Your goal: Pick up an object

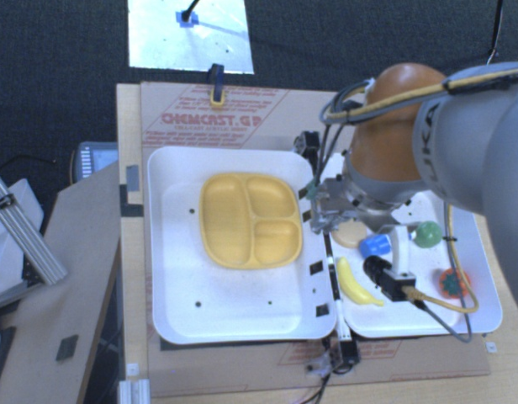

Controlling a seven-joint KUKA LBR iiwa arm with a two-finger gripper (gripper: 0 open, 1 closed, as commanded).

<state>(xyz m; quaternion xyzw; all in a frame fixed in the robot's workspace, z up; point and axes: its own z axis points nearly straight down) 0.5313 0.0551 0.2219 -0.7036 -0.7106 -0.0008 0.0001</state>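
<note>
White bins [171,310] (side by side) on cardboard-lined bench [200,116].

I see dark carpet floor [57,40] surrounding the wooden bench [133,310]. At twelve o'clock lies a pale, shiny sheet [192,23], perhaps metal. At nine o'clock an aluminium rail [23,234] slants across.

Red lettering "CHEMCAST G P" (last letters unclear) printed across brown sheet [213,118] behind white bins [158,225]; partial letters "UK" on grey arm [478,141].
</note>
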